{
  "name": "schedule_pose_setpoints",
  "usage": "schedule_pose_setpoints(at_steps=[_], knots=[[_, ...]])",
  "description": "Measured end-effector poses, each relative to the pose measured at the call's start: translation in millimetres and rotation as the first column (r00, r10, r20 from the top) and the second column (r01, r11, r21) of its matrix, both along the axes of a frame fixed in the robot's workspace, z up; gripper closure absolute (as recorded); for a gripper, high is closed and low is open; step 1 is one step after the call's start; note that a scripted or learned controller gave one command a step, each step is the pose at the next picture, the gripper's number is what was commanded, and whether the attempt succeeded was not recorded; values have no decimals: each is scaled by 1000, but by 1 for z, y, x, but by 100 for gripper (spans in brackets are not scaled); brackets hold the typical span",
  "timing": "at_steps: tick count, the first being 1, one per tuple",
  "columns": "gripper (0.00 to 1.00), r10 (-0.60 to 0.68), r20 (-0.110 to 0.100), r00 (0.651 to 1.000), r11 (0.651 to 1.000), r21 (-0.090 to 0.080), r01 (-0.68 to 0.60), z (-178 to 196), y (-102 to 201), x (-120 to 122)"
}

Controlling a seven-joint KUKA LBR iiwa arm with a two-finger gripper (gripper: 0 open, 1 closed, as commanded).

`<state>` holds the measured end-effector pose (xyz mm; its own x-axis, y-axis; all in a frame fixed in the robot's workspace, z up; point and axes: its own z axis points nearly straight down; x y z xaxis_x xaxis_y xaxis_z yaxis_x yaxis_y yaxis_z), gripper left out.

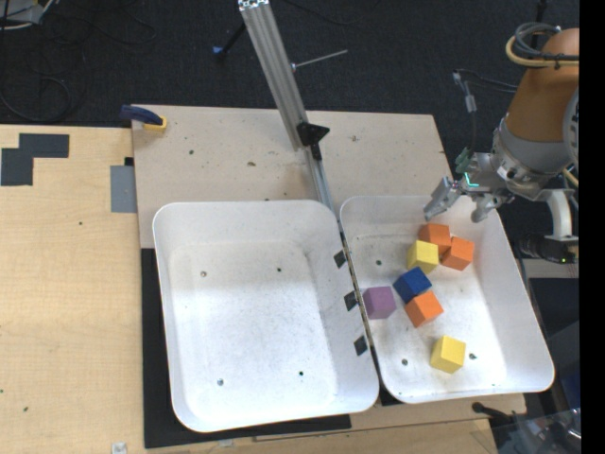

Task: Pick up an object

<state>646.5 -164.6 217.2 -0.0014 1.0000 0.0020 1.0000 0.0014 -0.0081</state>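
With our gripper (461, 200) spread and holding nothing above the touching orange cube (436, 235) and yellow cube (424, 254), we risk nudging both and missing.

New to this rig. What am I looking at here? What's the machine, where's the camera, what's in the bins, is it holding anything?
One camera, fixed above the bench and looking down at a slant. The machine is a grey robot arm with an orange band, reaching in from the right. At its end is a two-finger hand, which hovers over the far rim of the right bin with fingers spread and nothing between them.

Two shallow white bins sit side by side. The left bin is next to it. The right bin holds small blocks: three orange cubes, two yellow cubes, a blue cube and a purple cube. The job is to pick one up; none is picked yet.
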Motion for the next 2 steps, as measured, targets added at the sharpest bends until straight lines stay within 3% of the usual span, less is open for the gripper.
schedule_pose_setpoints(at_steps=[1, 2], knots=[[0, 3, 5, 1000, 1000, -2, -3, 3, 0, 1], [0, 1, 0, 1000, 1000, 0, -1, -52, 10, -4]])
